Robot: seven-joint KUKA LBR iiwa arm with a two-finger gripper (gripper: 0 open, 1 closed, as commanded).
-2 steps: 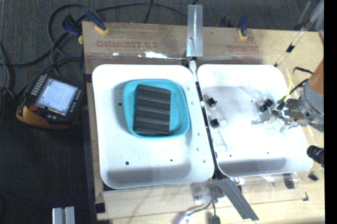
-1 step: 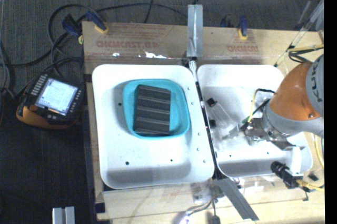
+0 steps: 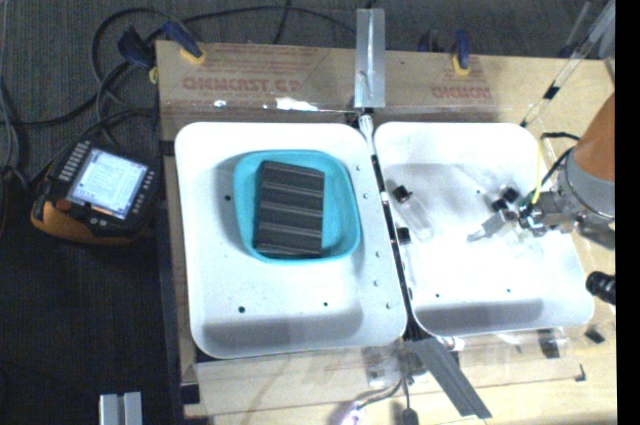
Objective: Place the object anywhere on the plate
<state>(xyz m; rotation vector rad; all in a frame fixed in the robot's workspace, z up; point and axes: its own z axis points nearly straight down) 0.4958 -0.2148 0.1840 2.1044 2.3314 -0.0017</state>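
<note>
Hand (image 3: 497, 216), one block (image 3: 290, 207), one plate (image 3: 345, 203)

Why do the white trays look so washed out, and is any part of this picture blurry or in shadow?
In the camera view, bright overhead light blows out the right bin, so its floor loses detail; the left bin shows soft grey shading along its near wall; the dark object on the blue plate stays fairly crisp; the gripper looks small and smeared, and the whole picture is somewhat soft.

Dark ridged block (image 3: 290, 207) lying flat on blue plate (image 3: 343, 213), left bin.
</note>
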